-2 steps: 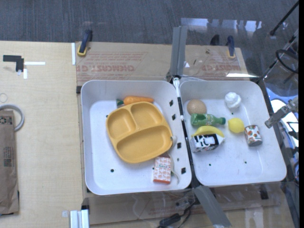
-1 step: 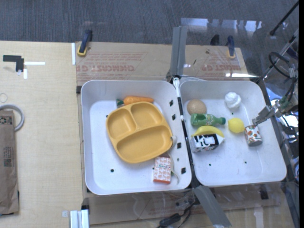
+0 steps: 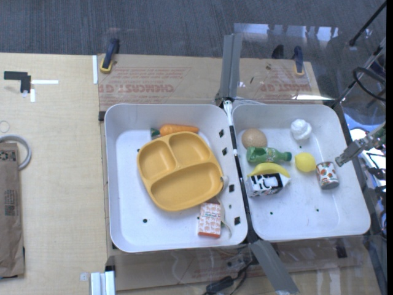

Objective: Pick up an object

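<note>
Scanning from the biggest thing on the bench down to the smallest:

Left bin (image 3: 123,165): white and shallow, taking the left half of the pair, touching its neighbour along the middle divider.
Right bin (image 3: 307,223): same white tray, holding most of the small items.
Yellow plate (image 3: 178,171): three compartments, lying tilted in the left bin and filling its middle.
Arm: coming in low from the right edge, only its slim end showing, slanted down and leftward over the right bin's right wall.
Gripper (image 3: 339,160): tip sits at the right wall of the right bin, just beside the can; whether it is spread or closed, I cannot tell, and nothing shows gripped in it.
Carrot (image 3: 179,129): lying along the plate's upper edge.
Juice box (image 3: 210,219): orange and white, below the plate's lower right rim.
Black-and-white carton (image 3: 265,184): lying flat, with a banana (image 3: 270,168) across its top.
Green bottle (image 3: 268,155): on its side, under a brown round item (image 3: 253,138).
Can (image 3: 327,174): upright, red-patterned label.
White item (image 3: 300,128): near the back wall.
Lemon (image 3: 304,161): between bottle and can.
</note>
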Available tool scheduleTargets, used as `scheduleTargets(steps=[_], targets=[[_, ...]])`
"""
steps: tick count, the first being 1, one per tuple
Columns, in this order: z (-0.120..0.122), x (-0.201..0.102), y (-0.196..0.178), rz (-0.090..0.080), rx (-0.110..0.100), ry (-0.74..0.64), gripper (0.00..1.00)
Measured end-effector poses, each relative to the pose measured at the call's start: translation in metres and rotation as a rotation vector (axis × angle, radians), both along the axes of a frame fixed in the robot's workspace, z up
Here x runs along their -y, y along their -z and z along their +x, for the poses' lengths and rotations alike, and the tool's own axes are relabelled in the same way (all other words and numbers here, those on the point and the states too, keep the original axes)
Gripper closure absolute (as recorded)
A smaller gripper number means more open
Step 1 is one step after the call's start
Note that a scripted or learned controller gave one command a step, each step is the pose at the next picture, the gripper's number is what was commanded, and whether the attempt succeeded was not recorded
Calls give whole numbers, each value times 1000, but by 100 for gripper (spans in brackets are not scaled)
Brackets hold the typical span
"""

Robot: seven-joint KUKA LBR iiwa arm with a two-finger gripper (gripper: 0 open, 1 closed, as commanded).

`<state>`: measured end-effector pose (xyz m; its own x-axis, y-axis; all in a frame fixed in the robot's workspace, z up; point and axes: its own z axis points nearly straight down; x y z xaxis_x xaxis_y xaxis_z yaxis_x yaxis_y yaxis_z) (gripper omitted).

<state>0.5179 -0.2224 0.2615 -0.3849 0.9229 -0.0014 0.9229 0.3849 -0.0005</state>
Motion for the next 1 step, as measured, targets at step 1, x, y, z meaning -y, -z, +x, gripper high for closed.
scheduleTargets(steps=[1], targets=[[-39,0,-103,-1,0,-252,0]])
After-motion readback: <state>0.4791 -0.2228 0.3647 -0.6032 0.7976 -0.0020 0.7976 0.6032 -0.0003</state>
